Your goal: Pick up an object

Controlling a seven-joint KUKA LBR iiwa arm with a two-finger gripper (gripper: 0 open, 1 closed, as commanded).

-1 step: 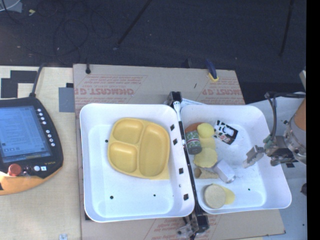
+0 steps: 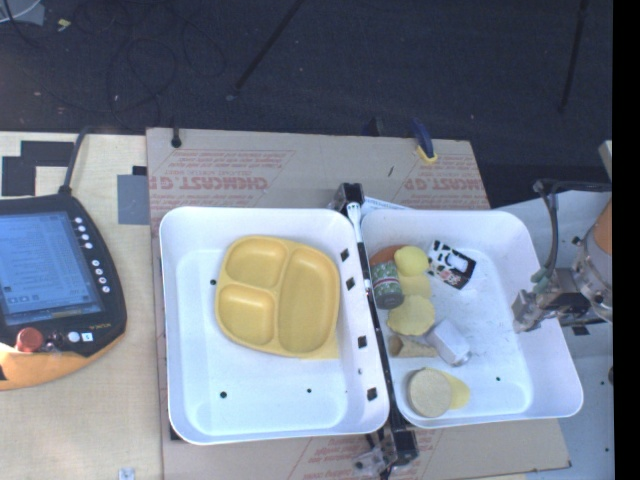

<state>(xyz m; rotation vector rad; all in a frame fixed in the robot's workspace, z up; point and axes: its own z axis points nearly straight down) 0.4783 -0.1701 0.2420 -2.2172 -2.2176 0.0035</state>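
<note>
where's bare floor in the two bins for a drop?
Left white bin: a free strip along the near wall, below the yellow three-compartment plastic tray. Right white bin: bare floor between the small grey block and the claw. Crowded by the divider: yellow pieces, green can.

Cardboard sheet [image 2: 300, 173] underlies both bins. Teach pendant [image 2: 50, 278] lies well left of the cardboard sheet. Blue-and-yellow clamp [image 2: 425, 146] grips the sheet's far edge.

yellow tray [image 2: 278, 294] fills left bin [image 2: 190, 388] (centre)
</note>
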